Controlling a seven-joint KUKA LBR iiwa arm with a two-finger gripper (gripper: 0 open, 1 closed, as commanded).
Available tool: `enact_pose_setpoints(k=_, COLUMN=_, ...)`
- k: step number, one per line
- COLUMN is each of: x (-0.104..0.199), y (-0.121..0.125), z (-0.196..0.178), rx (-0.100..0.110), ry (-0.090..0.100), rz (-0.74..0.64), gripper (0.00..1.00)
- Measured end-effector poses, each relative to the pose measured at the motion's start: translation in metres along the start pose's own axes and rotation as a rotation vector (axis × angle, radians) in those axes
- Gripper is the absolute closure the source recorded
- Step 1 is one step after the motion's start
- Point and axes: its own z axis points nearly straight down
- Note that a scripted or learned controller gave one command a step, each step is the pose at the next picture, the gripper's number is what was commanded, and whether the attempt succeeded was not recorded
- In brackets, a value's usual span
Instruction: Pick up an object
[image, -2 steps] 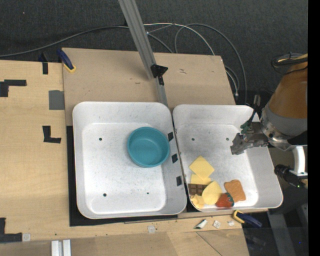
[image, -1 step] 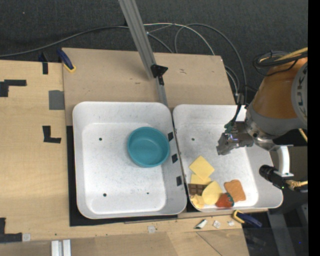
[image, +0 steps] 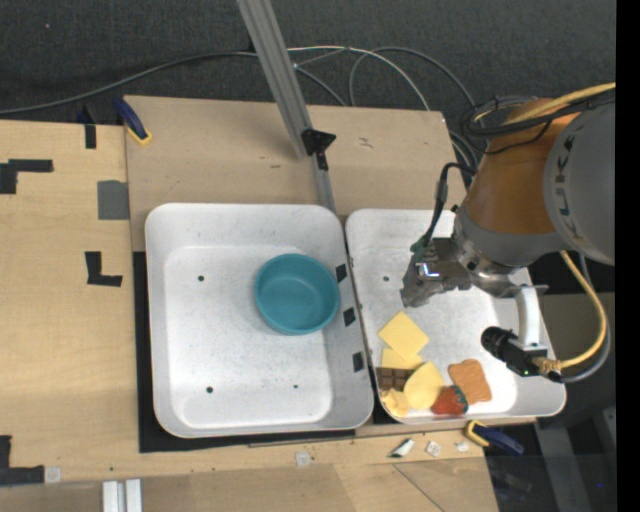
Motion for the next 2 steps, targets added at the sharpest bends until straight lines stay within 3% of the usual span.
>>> enact_pose_setpoints(k=2, x=0.100, y=-0.018, z=0.020, rx=0.003, ry=-0.001, rz=0.000, gripper=1.00)
